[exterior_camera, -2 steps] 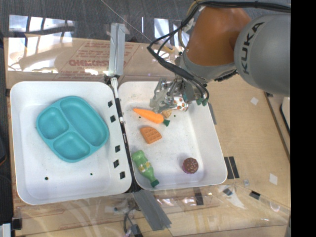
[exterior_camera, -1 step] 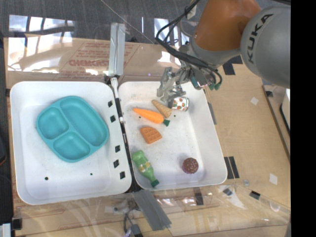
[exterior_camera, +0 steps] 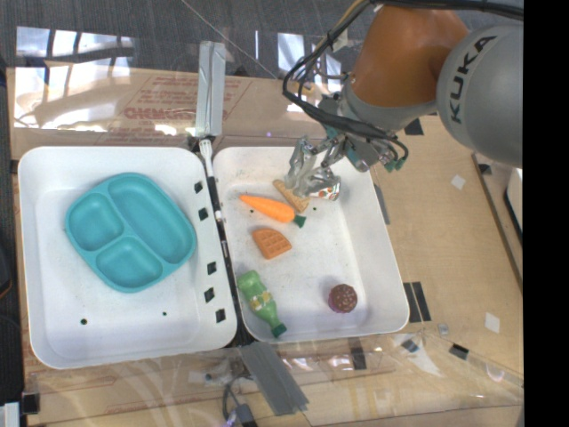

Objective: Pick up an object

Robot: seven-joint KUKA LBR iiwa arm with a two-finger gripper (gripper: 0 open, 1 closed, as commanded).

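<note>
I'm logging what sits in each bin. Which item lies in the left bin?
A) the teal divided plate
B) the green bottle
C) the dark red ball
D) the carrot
A: the teal divided plate lies alone in the left bin, while the carrot, green bottle and dark red ball all lie in the right bin.

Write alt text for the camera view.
A grey-and-orange arm's pincer hangs over the right bin, near a carrot, waffle piece, green bottle and dark ball. The left bin holds a teal divided plate.
</note>
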